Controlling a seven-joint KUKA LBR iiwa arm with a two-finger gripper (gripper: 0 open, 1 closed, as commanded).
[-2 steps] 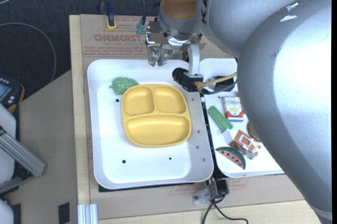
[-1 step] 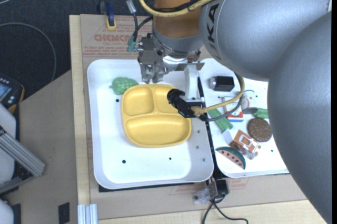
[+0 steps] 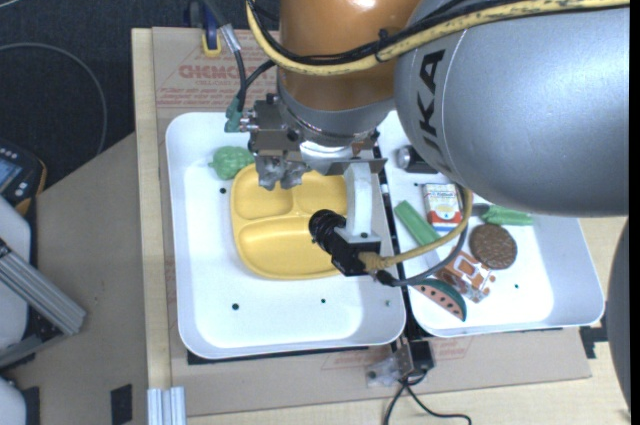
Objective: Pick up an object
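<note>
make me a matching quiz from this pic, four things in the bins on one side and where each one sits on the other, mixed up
Things:
1. yellow divided tray
2. green toy
3. brown round disc
4. watermelon slice toy

Places:
A. right bin, beside the orange and white item
B. left bin, far left corner, touching the tray's edge
C. middle of the left bin, under the arm's wrist
D. right bin, near edge, close to the divide between bins

Pairs: 1-C, 2-B, 3-A, 4-D
</note>
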